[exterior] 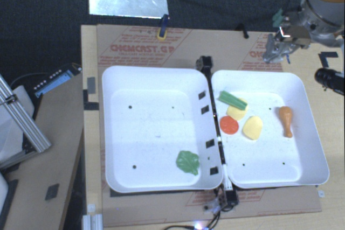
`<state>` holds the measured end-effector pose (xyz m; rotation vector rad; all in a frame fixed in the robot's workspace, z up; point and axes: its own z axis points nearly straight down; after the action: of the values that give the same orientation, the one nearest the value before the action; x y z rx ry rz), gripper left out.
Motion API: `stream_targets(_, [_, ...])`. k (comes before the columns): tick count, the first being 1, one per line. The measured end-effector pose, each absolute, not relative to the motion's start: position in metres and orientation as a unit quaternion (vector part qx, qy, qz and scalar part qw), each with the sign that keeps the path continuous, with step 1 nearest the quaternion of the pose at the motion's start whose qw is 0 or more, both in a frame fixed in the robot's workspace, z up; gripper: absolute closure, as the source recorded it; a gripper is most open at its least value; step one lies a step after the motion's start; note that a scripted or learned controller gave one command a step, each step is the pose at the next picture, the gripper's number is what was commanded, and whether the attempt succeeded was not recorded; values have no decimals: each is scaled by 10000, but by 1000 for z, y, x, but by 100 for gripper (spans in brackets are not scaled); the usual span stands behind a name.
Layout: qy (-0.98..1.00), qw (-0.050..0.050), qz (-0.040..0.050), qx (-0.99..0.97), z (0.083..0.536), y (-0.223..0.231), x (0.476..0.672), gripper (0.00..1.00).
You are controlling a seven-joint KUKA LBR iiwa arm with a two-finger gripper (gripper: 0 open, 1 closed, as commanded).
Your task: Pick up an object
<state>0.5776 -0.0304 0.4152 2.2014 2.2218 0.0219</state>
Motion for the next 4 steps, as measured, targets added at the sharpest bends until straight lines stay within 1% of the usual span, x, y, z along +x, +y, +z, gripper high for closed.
stream_targets(1, [7092,33,28,7050,443,-14,618,100])
stream_targets(2, [7098,-36,-28,7043,313,31,613,100])
stream_targets(3, [7092,61,59,7050,438,21,641,100])
stream_targets(4, [7054,21,1,7088,425,-53,651,100])
